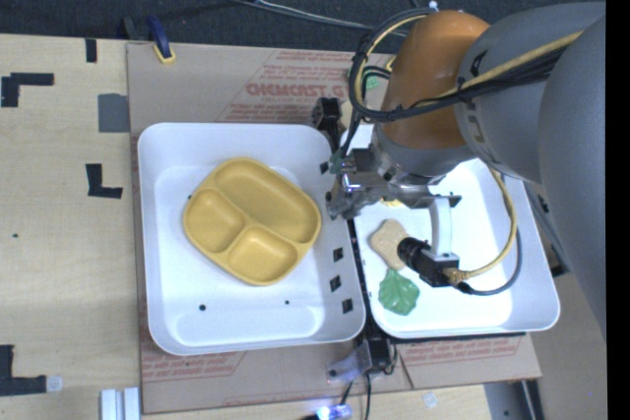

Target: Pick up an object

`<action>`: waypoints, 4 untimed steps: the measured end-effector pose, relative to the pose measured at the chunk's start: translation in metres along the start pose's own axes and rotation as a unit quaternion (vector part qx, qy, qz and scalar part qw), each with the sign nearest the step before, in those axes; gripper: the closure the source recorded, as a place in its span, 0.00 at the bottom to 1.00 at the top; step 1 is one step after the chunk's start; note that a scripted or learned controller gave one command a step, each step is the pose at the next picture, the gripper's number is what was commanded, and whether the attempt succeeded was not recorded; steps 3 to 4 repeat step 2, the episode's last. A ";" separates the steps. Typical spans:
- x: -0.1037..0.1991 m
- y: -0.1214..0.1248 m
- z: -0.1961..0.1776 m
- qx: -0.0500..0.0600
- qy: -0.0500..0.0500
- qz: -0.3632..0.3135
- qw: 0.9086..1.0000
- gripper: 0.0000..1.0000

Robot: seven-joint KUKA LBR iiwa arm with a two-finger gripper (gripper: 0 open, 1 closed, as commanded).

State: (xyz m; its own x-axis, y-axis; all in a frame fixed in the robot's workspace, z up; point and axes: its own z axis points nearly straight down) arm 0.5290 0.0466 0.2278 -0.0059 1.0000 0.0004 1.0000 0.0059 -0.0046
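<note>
A yellow divided plate (252, 219) lies in the left bin (172, 310). In the right bin (522, 305) a tan, toast-like piece (386, 237) rests near the left wall, with a green leafy piece (399, 293) just in front of it. My gripper (343, 190) hangs over the seam between the two bins, just left of and behind the tan piece and close to the plate's right rim. The wrist and its orange band (433, 64) cover the back of the right bin. Nothing is seen in the gripper.
Black and yellow cables (472, 270) loop from the wrist over the right bin. Both bins stand on a cardboard sheet (256, 84). Small black clips (337, 280) line the divide between the bins. Thin cables cross the dark floor at the back.
</note>
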 end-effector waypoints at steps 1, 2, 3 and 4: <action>0.054 -0.012 -0.005 -0.001 0.001 -0.001 1.000 1.00; 0.051 -0.012 -0.005 -0.001 0.000 0.001 1.000 0.00; 0.051 -0.012 -0.005 -0.001 0.000 0.001 1.000 0.00; 0.051 -0.012 -0.005 -0.001 0.000 0.001 1.000 0.00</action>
